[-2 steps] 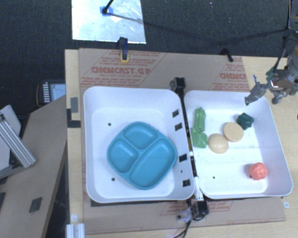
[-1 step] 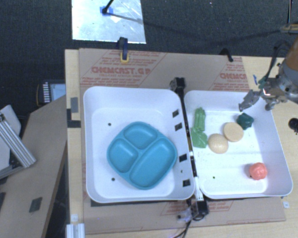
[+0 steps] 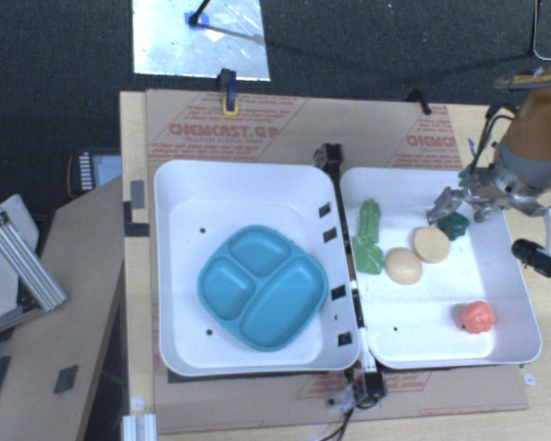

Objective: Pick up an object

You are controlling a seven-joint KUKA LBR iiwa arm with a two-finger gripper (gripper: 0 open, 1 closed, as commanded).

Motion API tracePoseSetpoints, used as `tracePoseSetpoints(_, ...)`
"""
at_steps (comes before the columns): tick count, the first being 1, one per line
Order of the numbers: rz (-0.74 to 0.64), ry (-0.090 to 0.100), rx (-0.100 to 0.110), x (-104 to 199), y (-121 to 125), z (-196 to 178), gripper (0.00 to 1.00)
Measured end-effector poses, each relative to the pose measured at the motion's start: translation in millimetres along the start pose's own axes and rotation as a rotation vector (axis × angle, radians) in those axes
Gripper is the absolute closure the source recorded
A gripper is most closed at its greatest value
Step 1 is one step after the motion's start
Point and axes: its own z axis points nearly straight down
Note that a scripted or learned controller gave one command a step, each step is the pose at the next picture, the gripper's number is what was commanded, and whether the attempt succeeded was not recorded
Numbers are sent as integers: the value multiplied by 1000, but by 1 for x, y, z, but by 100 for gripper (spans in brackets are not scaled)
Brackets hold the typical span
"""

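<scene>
The right bin (image 3: 505, 338) holds a green pickle-shaped piece (image 3: 368, 235), two tan round pieces (image 3: 432, 244) (image 3: 403, 265), an orange-red lumpy piece (image 3: 477, 316) and a small dark teal piece (image 3: 455, 227). My gripper (image 3: 459, 209) hangs at the bin's far right part, directly over the teal piece and just beyond the upper tan round. The teal piece peeks out below the gripper. Whether it is touched or gripped cannot be made out. The grey arm with its orange band (image 3: 537, 131) comes in from the right.
The left bin (image 3: 179, 246) carries a blue divided plate (image 3: 262, 286). A black clip rail (image 3: 342, 246) runs between the two bins. A black fitting (image 3: 537, 255) sticks over the right bin's right wall. Bare floor shows along the right bin's near side.
</scene>
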Motion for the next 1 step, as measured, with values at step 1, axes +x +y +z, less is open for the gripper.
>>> tracePoseSetpoints(1,0,-13,-19,-8,10,36,0)
